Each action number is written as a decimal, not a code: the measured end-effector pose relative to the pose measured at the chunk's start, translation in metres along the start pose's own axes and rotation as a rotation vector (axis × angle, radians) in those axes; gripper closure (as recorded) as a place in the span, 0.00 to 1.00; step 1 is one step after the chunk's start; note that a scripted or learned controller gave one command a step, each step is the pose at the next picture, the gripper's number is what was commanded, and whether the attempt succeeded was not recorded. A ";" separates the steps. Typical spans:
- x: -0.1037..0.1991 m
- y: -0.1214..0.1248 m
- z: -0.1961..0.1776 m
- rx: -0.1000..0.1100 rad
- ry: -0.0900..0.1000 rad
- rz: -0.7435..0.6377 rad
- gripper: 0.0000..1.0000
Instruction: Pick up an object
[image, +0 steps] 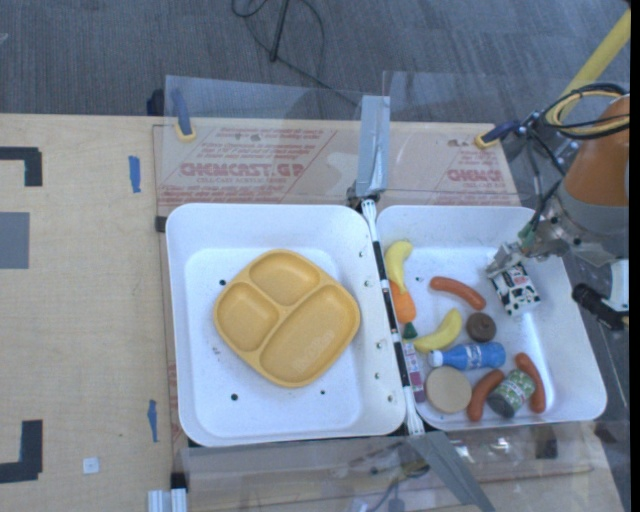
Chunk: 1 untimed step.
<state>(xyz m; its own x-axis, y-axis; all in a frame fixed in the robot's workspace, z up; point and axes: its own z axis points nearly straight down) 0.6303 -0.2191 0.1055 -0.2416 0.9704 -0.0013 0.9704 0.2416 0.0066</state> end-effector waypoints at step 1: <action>0.042 0.051 -0.116 0.002 -0.002 -0.043 1.00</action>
<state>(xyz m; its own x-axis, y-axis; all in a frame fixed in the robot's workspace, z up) 0.6685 -0.1658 0.2218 -0.2829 0.9592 -0.0031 0.9591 0.2829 0.0043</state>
